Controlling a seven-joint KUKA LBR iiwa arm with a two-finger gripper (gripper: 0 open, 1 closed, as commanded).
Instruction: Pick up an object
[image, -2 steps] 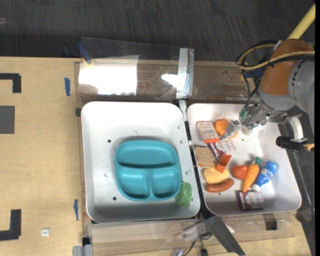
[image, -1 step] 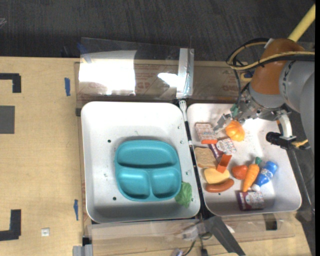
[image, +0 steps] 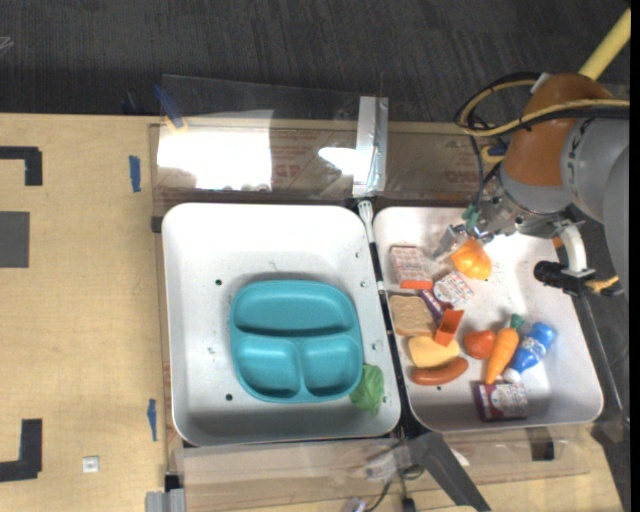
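Gripper (image: 468, 232) low over the right bin (image: 570, 345), at its far left part.
You see its jaws just beside the orange toy (image: 472, 261), but you cannot tell their state; a teal tray (image: 296, 338) lies in the left bin (image: 200, 250).

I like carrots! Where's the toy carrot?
The carrot lies in the right bin, between the red tomato and the blue bottle.
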